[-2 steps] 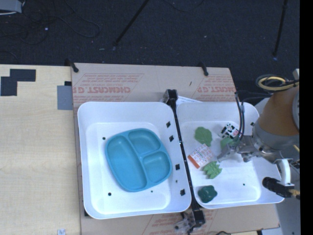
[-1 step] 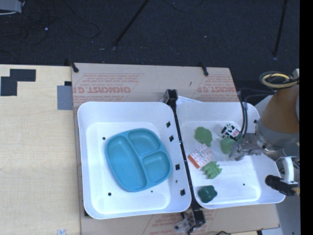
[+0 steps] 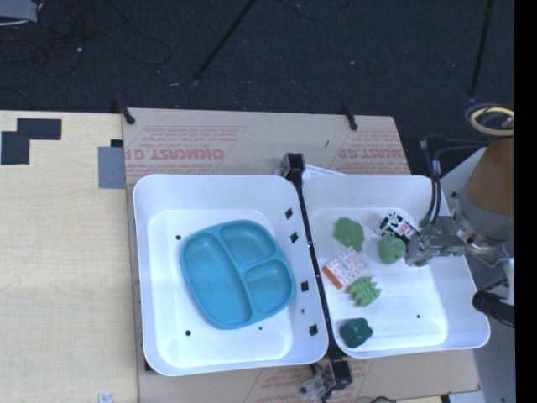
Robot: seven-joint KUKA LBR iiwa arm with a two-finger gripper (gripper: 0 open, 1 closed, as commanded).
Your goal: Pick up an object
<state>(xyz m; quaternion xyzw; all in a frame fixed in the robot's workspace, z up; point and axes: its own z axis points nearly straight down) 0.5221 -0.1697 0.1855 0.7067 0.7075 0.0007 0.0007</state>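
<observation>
The right bin (image 3: pixel 460 336) holds several small items. A green lump (image 3: pixel 348 232) lies near its left wall. A rounder green piece (image 3: pixel 390 249) sits by a black-and-white item (image 3: pixel 396 223). An orange-and-white card (image 3: pixel 345 268), a pale green leafy piece (image 3: pixel 365 290) and a dark green piece (image 3: pixel 356 332) lie lower down. My gripper (image 3: pixel 417 252) reaches in from the right, low over the bin, with its tip right beside the rounder green piece. I cannot tell whether it touches that piece.
The left bin (image 3: pixel 144 225) holds a blue divided plate (image 3: pixel 237 271). A black clip rail (image 3: pixel 300 250) separates the two bins. Both bins rest on cardboard (image 3: pixel 218 145). The arm's grey body (image 3: pixel 491 200) stands over the right bin's right edge.
</observation>
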